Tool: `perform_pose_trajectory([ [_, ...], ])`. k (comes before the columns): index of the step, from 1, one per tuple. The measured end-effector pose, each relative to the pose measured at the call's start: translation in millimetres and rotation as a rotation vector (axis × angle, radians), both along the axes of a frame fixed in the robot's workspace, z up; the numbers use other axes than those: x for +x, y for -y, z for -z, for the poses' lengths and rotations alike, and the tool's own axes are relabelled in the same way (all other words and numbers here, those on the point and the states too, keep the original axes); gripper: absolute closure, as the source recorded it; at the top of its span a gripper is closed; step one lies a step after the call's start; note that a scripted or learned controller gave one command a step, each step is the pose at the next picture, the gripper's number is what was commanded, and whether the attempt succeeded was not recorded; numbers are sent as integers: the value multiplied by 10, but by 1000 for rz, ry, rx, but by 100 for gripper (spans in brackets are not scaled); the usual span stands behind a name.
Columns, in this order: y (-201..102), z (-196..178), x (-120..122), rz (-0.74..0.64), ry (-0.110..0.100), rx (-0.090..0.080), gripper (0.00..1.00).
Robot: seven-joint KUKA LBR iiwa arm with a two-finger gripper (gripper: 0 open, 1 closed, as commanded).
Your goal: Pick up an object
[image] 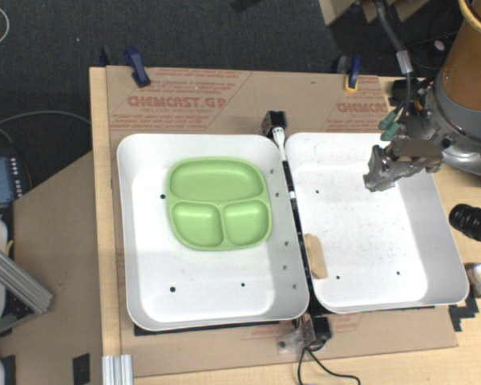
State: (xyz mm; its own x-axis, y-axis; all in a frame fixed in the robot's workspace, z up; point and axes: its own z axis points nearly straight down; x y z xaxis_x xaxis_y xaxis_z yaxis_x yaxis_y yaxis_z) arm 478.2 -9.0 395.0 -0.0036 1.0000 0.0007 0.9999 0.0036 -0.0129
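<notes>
A light green divided plate (218, 203) with three compartments lies flat in the left bin (144, 287), toward its upper middle. My gripper (378, 180) hangs over the upper right part of the right bin (385, 291), far from the plate. Whether anything is between its fingers cannot be made out from above.
A tan strip of tape (315, 257) sits on the right bin's left edge. The bins rest on a cardboard sheet (184, 95) held by blue clamps (136, 66). A black knob (470, 220) lies off the right bin's right rim.
</notes>
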Motion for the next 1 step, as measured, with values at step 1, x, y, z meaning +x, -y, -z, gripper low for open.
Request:
perform_pose_trajectory([
  [1,-524,534,4,-2,5,0,100],
])
